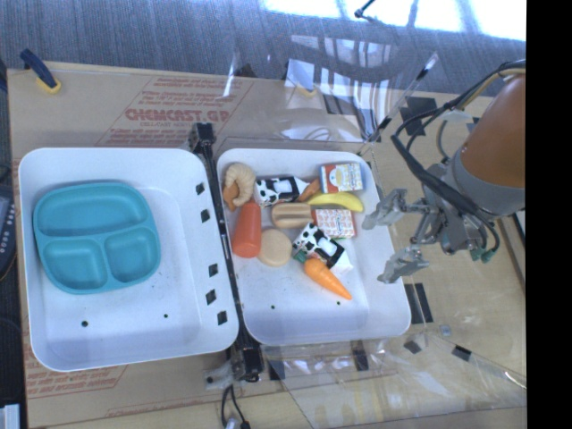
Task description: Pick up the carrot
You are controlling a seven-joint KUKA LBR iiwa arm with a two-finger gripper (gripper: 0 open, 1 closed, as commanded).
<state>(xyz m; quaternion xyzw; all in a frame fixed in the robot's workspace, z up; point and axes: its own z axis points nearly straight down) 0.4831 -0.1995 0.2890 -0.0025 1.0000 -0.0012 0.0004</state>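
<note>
One carrot [327,277] lay in the right bin [384,315], tip toward the near-right corner, touching a cow-print toy [319,242] at its top. Our tool [393,237] hovered w/ fingers apart, holding nothing, over the bin's right rim. We judged best approach: move left, straddle carrot mid-body across its width, avoid the toy.
</note>
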